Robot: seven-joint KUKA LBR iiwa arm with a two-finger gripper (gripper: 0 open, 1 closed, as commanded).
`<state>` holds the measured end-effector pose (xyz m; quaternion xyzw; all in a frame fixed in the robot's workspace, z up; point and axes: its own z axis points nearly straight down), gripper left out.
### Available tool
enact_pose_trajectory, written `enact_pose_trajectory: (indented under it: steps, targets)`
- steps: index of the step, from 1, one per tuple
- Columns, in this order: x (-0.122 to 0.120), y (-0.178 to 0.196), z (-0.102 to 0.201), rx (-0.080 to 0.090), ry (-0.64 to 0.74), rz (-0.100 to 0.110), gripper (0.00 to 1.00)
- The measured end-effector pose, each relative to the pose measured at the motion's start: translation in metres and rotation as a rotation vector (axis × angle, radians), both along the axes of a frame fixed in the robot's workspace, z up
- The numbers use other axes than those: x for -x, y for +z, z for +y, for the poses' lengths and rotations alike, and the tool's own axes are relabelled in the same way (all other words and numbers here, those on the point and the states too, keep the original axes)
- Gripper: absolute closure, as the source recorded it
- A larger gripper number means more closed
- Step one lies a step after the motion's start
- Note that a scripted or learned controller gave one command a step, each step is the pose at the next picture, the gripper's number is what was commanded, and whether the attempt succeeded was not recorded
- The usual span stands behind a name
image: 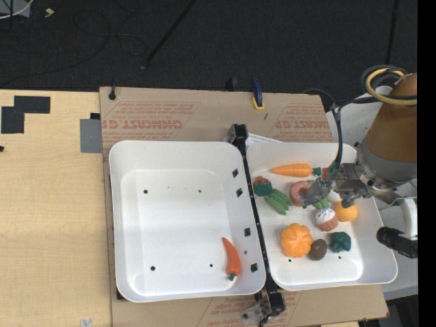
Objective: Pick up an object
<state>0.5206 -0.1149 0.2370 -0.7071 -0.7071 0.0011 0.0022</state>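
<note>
My gripper (332, 195) hangs low over the middle of the right bin (371, 274), reaching in from the right. Just below it lie a small cupcake (325, 218) and an orange fruit (347, 213). A pink ring-shaped piece (298, 193) sits at its left, partly covered by it. I see nothing clearly held. An orange carrot (293, 170) lies near the bin's back. A green vegetable (277, 201) and a small red piece (261, 182) rest at the left side. An orange pumpkin (296, 240), a brown piece (318, 249) and a dark green piece (340, 242) lie toward the front.
The left bin (129, 182) holds one red chili pepper (231, 256) in its front right corner. A black divider (248, 203) runs between the bins. Cardboard (170, 118) lies under both bins, and a wooden bench top (48, 210) extends to the left.
</note>
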Motion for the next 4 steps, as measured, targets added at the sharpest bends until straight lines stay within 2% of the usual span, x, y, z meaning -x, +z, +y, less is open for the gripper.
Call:
enact_pose_trajectory:
  steps: [1,2,3,4]
  targets:
    - [-0.045,-0.121,0.033,-0.002,0.003,0.009,0.0]
    - [0.019,-0.145,0.031,-0.001,-0.002,0.007,0.0]
    - [0.016,-0.133,0.029,-0.001,-0.007,0.002,1.0]
    - [0.019,0.099,0.051,0.002,0.002,-0.02,1.0]
